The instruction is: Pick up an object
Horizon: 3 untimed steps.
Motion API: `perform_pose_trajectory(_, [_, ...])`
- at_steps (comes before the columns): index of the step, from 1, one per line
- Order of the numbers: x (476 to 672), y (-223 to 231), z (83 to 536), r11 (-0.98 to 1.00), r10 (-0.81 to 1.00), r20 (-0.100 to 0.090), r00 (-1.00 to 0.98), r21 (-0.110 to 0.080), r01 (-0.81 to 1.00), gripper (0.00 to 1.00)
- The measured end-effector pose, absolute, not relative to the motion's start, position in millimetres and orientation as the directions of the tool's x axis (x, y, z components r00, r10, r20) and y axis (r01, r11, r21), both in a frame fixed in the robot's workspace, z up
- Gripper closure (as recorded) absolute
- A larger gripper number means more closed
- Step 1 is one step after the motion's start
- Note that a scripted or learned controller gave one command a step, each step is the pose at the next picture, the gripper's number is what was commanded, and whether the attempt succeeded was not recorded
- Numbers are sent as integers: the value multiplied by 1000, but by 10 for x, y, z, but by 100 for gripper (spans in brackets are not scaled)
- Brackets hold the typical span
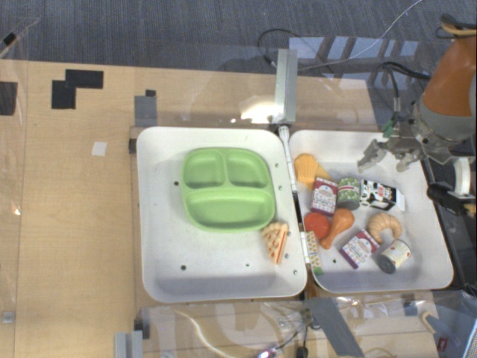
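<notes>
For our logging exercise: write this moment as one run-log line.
gripper: open, above right bin | holding: nothing | green tray: left bin

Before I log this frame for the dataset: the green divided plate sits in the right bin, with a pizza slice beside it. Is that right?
Not quite. The green divided plate sits in the left bin, not the right one, as the camera view shows. The pizza slice does lie beside it, at its lower right corner.

I'm looking at a light wood bench [67,222] with two white bins on it, left bin [160,274] touching right bin [440,267]. Black tape [74,86] and a small pale patch [99,149] sit top-left.
</notes>
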<state>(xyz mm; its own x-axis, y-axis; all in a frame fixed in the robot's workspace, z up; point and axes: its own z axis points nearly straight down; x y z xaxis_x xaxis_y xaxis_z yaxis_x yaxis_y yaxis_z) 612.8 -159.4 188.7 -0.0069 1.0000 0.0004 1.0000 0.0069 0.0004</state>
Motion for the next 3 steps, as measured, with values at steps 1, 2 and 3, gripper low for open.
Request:
perform_pose_trajectory(1, [5918,-1605,1190,29,1000,0,-29,3,1000,0])
perform_pose_trajectory(2, [5931,-1988,878,51,999,0,-51,9,999,0])
perform_pose_trajectory(3, [5957,-1960,968,55,998,4,-55,11,998,100])
